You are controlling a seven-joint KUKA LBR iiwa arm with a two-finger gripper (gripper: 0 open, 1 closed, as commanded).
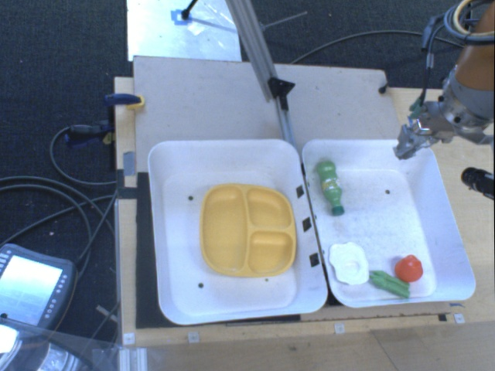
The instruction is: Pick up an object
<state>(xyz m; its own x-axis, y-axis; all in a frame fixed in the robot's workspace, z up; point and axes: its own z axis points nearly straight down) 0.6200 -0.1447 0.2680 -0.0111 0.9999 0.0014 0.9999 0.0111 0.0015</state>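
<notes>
Gripper (407, 147): over right bin's (448, 207) far corner; holds nothing; finger state cannot be told. Green bottle (329, 186): nearest object, leftward and slightly nearer camera, long axis running roughly far-to-near.

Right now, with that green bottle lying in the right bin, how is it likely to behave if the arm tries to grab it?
The green bottle lies on its side, so it may roll when nudged. It looks like a small plastic toy, probably light and stiff. Its smooth rounded body could slip between fingers unless pinched across its width. The end effector hovers over the bin's far right corner.
</notes>
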